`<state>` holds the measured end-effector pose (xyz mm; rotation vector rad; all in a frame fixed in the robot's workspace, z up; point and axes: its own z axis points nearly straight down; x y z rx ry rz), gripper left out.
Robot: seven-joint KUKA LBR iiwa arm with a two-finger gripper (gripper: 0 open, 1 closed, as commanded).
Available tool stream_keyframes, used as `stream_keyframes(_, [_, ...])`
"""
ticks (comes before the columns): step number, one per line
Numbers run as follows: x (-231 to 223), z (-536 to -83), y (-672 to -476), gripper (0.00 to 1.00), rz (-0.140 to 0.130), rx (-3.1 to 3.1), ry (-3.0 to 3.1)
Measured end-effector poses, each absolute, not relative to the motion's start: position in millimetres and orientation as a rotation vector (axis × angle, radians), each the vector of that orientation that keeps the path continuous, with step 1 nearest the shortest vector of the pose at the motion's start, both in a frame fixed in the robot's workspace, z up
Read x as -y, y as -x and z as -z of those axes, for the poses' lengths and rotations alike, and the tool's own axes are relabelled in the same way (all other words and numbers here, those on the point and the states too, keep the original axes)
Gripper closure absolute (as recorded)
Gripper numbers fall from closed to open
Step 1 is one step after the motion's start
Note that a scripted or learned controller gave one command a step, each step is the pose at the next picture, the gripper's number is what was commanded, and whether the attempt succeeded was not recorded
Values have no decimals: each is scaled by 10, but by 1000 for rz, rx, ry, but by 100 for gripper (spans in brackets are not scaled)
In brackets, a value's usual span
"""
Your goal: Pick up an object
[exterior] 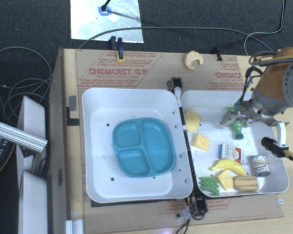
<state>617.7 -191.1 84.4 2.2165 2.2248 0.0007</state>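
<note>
My gripper hangs over the back part of the right bin, on the grey arm with its orange band coming in from the right. A small green object lies directly under the gripper, touching or nearly touching it; whether it is gripped I cannot make out. Further forward in the same bin lie a yellow rounded fruit, a cheese wedge, a small red and white box, a banana, a tin can, a bread roll and green pea pods.
The left bin holds a blue divided plate. A cream-coloured piece lies on the cardboard behind the bins. A black part sticks over the right bin's right rim. Cables trail on the dark floor at left.
</note>
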Motion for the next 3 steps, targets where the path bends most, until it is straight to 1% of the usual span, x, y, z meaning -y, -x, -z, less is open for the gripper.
stream_keyframes(1, [1917,-958,-6189,100,-2,-2225,-2210])
stream_keyframes(2, [1520,-1066,-5722,100,-2,-2223,-2217])
stream_keyframes(3, [325,-1850,-5926,100,-5,-2225,-2216])
